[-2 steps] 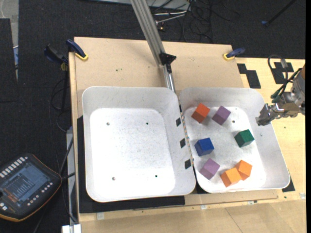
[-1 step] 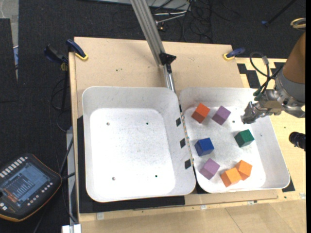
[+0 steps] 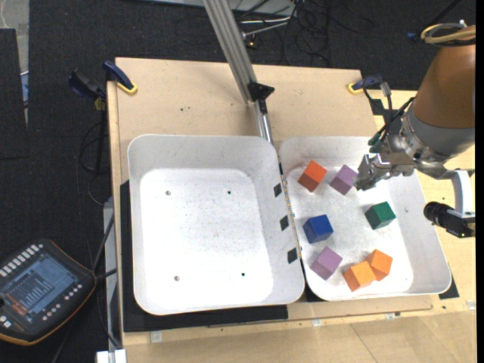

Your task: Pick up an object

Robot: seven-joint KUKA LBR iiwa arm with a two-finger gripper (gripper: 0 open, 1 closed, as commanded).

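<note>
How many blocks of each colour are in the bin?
Orange blocks: 3
Purple blocks: 2
Blue block: 1
Green block: 1
Total: 7, all in the right bin.

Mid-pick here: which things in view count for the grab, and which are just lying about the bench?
For the job: gripper; right bin; its blocks: orange block, purple block, green block, blue block, lower purple block, orange pair.

Lying about: left bin; teach pendant; clamps.

Tan wooden bench (image 3: 189, 97), black floor (image 3: 60, 21), cables (image 3: 302, 13)
</note>
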